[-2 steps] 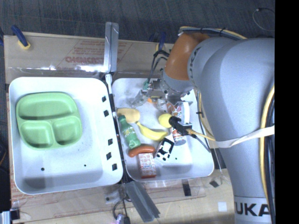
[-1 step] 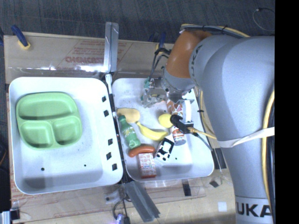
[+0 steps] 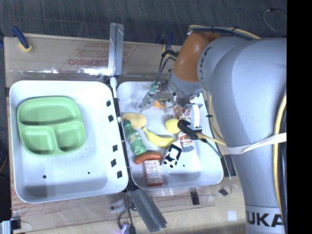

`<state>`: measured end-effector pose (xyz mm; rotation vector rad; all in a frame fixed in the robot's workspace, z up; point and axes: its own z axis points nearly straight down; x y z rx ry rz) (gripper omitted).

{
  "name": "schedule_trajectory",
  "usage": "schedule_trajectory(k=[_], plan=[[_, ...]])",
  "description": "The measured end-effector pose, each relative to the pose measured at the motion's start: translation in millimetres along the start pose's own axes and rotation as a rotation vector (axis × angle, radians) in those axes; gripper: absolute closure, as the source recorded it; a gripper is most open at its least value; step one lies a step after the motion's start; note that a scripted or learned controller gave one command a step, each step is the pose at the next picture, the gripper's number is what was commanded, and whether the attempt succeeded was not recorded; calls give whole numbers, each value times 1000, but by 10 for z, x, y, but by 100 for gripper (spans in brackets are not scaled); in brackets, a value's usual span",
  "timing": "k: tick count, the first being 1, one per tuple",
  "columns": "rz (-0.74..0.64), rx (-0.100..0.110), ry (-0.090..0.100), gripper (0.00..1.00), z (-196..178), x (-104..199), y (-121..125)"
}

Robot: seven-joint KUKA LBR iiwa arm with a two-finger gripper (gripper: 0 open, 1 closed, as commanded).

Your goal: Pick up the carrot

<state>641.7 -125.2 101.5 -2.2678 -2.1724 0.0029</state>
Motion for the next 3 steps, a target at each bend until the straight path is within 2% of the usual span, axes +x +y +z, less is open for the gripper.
schedule_trajectory(k=[1, 2, 3], plan=[[-20, -1, 1, 0, -915, 723, 105], [23, -13, 0, 0, 22, 242, 179], [-69, -17, 12, 0, -29, -316, 199]])
